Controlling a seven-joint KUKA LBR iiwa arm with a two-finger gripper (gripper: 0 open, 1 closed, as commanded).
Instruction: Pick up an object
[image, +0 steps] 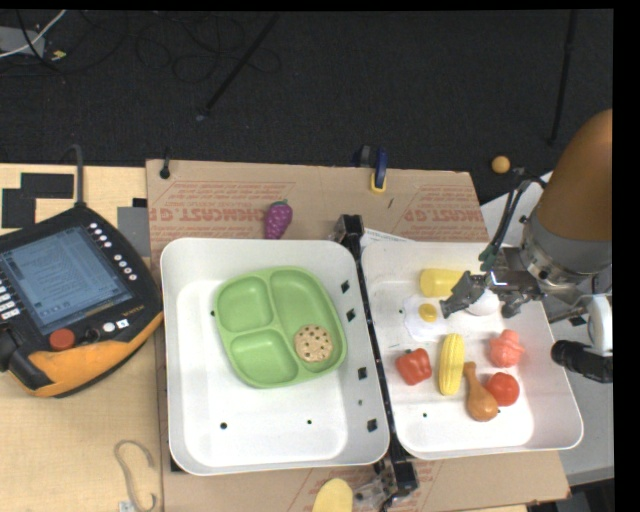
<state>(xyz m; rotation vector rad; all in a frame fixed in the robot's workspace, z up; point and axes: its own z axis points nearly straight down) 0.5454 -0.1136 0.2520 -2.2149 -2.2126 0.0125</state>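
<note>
Camera view: fingers (470, 297) near fried egg (427, 314).

Teach pendant (70, 290) with orange underside left of the bins; cardboard sheet (310, 200) beneath them — purple grape toy (278, 219) on it, blue clamp (379, 170) at its far edge.

My arm (590, 185) shows as a smooth, rounded orange band over a stout grey cylindrical wrist, rising just beside the right white bin (560, 425). Below the wrist sits a cluster of dark grey and black metal brackets, and a thin dark cable runs down beside them. My gripper (462, 298) is black and angular, made of slim dark links, standing out above that bin's pale floor.
</note>
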